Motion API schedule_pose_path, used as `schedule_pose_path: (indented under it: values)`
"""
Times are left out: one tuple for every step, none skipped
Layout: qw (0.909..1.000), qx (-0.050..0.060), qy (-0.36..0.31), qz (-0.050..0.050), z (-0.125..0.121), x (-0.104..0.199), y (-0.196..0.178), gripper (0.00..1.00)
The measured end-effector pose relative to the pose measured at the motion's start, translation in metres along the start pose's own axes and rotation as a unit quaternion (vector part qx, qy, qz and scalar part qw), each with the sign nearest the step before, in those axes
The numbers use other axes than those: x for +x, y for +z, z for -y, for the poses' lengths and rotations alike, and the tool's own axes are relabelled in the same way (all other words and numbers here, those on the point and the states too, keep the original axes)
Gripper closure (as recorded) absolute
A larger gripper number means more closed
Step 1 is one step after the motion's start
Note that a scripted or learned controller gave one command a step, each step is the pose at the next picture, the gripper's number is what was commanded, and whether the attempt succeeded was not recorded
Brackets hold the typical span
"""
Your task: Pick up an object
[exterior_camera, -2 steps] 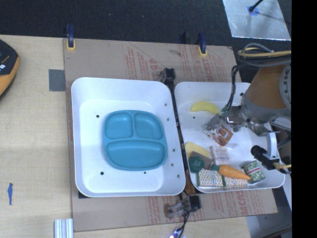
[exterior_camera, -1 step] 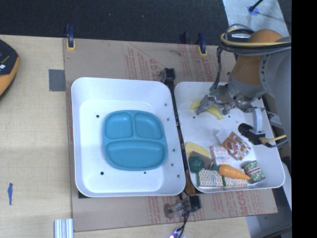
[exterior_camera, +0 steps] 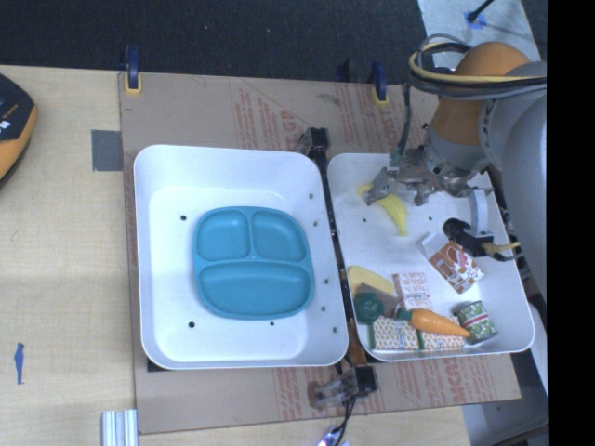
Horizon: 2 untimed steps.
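Fingers of the gripper [exterior_camera: 390,191] reach down at the right bin's [exterior_camera: 521,333] far edge beside a yellow banana [exterior_camera: 397,215]; whether they are parted or clamped, I cannot tell. Near the front edge lies a carrot [exterior_camera: 437,321].

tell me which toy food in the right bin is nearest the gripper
The curved yellow banana, right below the gripper; the orange carrot lies at the bin's near edge.

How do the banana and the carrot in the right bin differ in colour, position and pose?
The banana is yellow; the carrot is orange. The banana lies near the bin's far end, right under the gripper; the carrot lies at the near end, well away from the gripper, among small food packets. The banana runs along the bin's length, while the carrot lies across it. Both are toy foods resting on the right bin floor.
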<state>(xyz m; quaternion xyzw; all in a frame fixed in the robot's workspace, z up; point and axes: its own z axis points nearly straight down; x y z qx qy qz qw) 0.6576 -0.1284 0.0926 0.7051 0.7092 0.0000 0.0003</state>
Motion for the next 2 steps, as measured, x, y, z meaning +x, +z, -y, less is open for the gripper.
schedule_pose_path:
  values:
    - [1.0000, 0.010, -0.002, -0.001, 0.004, -0.001, -0.009, 1.00]
    - [1.0000, -0.002, -0.002, -0.002, 0.030, 0.076, -0.106, 1.00]
